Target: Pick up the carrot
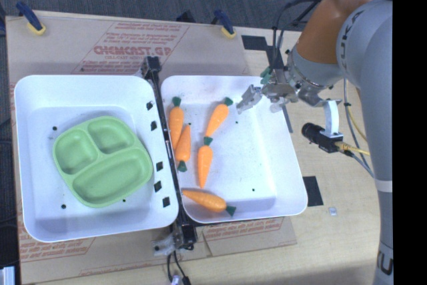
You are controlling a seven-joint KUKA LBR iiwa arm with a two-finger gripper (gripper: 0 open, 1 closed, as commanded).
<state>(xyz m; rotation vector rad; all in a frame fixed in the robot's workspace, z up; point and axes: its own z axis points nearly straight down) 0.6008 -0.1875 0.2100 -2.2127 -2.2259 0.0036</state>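
Gripper (pixel 248 99) above right bin (pixel 283 163), near one carrot (pixel 216 119). Fingers apart, holding nothing. Four other carrots lie in the bin.

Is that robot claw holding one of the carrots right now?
No. The gripper hovers near the right bin's far edge, nothing between its jaws; the nearest carrot lies apart.

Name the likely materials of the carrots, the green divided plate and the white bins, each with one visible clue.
Carrots: probably moulded plastic toys, uniformly orange, slightly shiny.
Green divided plate: likely matte plastic, with soft rounded compartments.
White bins: seemingly thin formed plastic, with smooth curved rims.
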